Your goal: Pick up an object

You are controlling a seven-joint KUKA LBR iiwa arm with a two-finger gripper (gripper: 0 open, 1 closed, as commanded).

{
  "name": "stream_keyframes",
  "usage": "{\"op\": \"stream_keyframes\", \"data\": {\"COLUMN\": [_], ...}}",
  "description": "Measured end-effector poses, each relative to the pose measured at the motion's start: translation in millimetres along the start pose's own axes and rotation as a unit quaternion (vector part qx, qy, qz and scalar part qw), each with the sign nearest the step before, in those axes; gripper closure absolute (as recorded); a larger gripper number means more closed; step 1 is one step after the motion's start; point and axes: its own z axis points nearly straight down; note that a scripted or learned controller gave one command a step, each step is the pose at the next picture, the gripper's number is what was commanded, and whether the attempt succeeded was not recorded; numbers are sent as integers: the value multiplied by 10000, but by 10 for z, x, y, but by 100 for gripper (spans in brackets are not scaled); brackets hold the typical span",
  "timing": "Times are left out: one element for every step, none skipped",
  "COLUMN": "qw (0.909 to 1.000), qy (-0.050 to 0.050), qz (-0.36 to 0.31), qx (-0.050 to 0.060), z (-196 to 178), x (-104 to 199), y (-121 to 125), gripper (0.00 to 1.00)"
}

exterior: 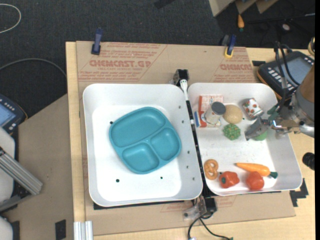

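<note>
The right bin (pixel 285 156) holds several small things. A red and white carton (pixel 204 109) and a grey can (pixel 217 112) lie at the back, with a beige ball (pixel 232 114) and a green broccoli (pixel 231 132) beside them. A white cup with red spots (pixel 251 107) lies further right. Along the front lie a pretzel (pixel 210 168), a red pepper (pixel 228 179), a tomato (pixel 255 181) and a carrot (pixel 254 168). My gripper (pixel 257 130) is low over the right side of this bin, above a small green thing (pixel 260 136) that it partly hides.
The left bin (pixel 95 134) carries a teal divided plate (pixel 144 139). A black rail (pixel 189 115) runs between the bins. Blue (pixel 96 41) and yellow (pixel 230 47) clamps hold the cardboard sheet at the back. A pendant with cables (pixel 287 69) sits at the far right.
</note>
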Motion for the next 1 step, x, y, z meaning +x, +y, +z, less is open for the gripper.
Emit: {"op": "stream_keyframes", "data": {"qw": [10000], "qy": [13], "qz": [25], "qx": [64], "z": [1286], "x": [-362], "y": [-141], "gripper": [0]}}
